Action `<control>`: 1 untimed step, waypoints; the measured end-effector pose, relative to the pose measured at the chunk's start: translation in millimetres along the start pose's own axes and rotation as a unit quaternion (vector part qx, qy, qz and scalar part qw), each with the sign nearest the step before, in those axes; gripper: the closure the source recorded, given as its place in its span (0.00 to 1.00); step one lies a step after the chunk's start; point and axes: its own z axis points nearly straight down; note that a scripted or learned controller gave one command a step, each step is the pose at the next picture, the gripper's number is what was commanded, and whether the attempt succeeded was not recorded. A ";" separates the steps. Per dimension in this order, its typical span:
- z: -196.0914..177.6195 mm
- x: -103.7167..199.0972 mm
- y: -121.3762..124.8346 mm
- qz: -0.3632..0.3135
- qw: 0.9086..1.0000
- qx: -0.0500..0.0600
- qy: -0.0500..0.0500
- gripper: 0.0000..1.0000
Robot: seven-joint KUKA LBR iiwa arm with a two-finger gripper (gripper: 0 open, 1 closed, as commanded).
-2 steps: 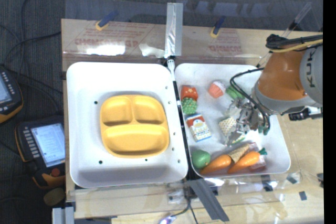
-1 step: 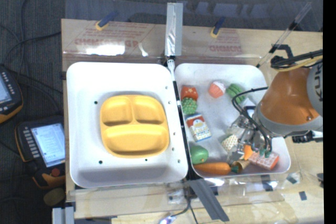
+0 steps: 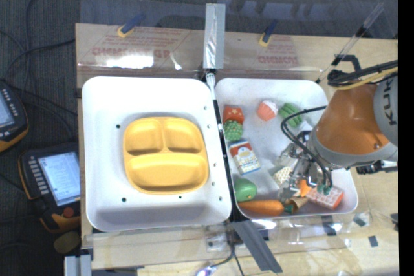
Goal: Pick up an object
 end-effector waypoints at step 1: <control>0.8 -7.3 -24.6 -0.075 0.997 -0.004 0.003 0.00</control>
